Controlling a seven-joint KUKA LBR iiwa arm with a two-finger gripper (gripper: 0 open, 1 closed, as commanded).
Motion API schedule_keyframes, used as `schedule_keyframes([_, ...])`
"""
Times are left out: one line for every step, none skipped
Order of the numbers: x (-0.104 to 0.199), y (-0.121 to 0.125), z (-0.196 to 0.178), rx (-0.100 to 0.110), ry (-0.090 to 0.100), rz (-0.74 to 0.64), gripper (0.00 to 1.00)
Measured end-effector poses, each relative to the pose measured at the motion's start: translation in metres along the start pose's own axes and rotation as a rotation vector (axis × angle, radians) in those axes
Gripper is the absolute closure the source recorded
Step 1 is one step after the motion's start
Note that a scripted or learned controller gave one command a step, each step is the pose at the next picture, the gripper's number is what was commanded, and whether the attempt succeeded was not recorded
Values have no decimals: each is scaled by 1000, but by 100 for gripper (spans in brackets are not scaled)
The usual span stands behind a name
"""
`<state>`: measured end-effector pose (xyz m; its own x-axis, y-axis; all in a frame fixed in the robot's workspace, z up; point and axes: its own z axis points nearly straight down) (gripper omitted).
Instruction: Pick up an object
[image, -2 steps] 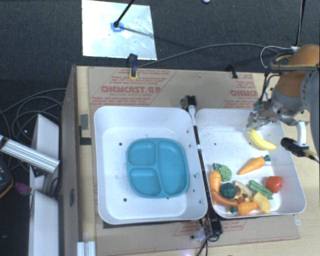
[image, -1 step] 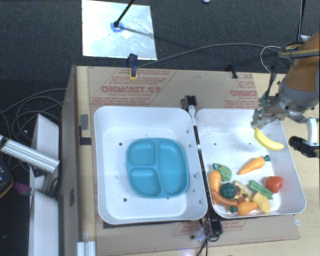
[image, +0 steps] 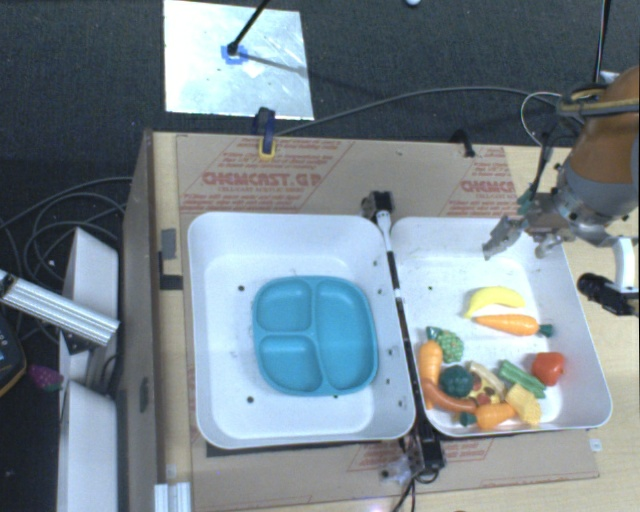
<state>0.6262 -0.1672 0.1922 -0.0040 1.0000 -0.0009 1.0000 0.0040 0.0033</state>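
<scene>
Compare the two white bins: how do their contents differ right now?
The left bin holds a single blue divided plate, lying flat near its middle. The right bin holds many small toy foods, among them a banana, a carrot and a tomato, crowded toward its near end. The gripper hovers over the right bin's far end. Both bins are shallow and white.

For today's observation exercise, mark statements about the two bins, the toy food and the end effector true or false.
1. The blue divided plate lies in the left bin. True.
2. The toy food is piled in the left bin. False: it lies in the right bin.
3. The end effector grips the carrot. False: it hangs above the right bin's far edge, apart from the carrot.
4. The banana lies beside the carrot. True.
</scene>
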Motion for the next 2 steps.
schedule_keyframes([12,-25,91,-15,-6,0,0])
schedule_keyframes([-3,-46,107,2,0,3,0])
